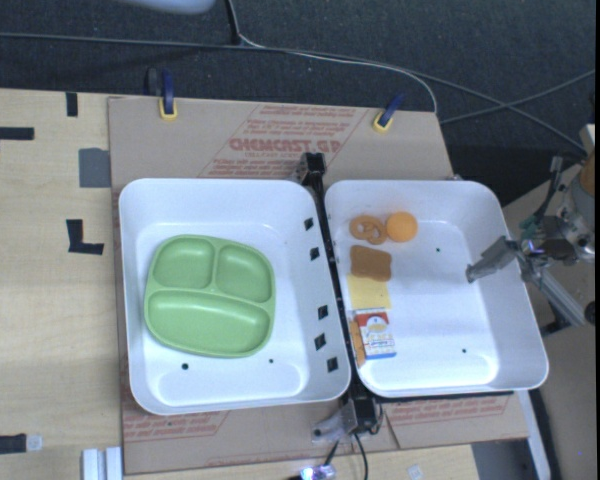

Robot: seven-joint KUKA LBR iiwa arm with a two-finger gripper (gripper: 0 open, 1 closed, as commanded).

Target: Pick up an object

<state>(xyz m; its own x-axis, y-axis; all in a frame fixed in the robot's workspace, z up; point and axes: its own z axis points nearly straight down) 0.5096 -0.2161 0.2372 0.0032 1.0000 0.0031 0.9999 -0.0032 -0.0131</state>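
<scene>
**Camera view: gripper poised at the right bin's edge**

Gripper (483, 266) hovers over the right bin (450, 368); finger state unclear. Orange ball (402, 227) sits far-left beside a pretzel (368, 230). Best approach: centre above 1 item, descend straight, avoid neighbours.

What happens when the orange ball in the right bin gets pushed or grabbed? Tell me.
The orange ball looks round and smooth, so it would probably roll if nudged. It may slip from a pinch. The pretzel-shaped piece beside it might block rolling that way.
</scene>
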